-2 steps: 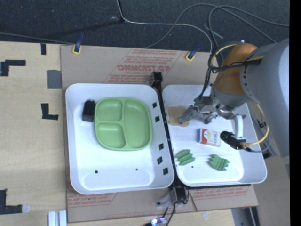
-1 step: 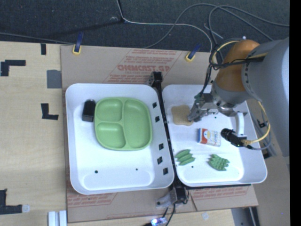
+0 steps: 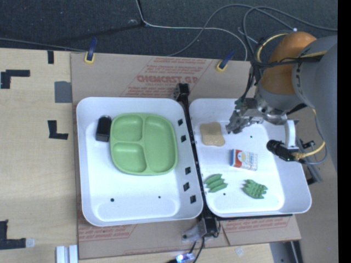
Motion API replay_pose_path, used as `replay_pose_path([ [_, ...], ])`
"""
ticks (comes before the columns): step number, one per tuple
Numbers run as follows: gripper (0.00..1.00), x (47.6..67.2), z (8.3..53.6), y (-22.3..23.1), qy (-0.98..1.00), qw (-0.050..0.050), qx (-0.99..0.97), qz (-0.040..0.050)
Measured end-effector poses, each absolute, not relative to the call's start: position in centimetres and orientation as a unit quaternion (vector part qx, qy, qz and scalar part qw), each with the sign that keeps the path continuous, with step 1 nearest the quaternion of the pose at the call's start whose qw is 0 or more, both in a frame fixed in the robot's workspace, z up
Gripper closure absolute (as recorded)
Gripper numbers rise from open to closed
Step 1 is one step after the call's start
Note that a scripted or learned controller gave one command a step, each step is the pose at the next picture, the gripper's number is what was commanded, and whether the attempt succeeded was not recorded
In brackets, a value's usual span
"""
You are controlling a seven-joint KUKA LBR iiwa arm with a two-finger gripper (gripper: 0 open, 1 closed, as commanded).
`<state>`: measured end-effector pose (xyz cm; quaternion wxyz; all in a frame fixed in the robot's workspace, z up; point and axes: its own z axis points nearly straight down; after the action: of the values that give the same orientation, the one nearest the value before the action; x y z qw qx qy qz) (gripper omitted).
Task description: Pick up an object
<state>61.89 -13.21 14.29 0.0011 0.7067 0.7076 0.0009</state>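
The tan slice of bread (image 3: 213, 134) in the right bin (image 3: 293, 201) serves as the landmark. Nearest the camera, toward the front of that bin, a green pea pod (image 3: 215, 182) lies well in front of the bread, and a darker green leafy piece (image 3: 254, 189) sits in front of the bread and off to its right, near the pod but apart from it. Closer to the bread, just to its front right, lies a small white carton (image 3: 243, 159) with red and blue print, not touching it.

To the left of the bread, across the dividing wall, the left bin (image 3: 88, 196) holds a light green divided plate (image 3: 144, 143), and a small black block (image 3: 103, 128) rests touching the plate's far-left edge.

Just right of the bread and slightly behind it, the gripper (image 3: 235, 126) hangs over the bin floor, its tip near the bread's far right corner. Whether it is spread or closed cannot be told, and nothing is seen in it. Behind it rises the grey arm (image 3: 307, 86) with its orange band (image 3: 282, 64).
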Motion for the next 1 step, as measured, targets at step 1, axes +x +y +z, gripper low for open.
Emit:
replay_pose_path([
  [1, 1.0, 61.94, 20.55, -13.7, 0.708, 0.002, 0.707, 0.0014],
])
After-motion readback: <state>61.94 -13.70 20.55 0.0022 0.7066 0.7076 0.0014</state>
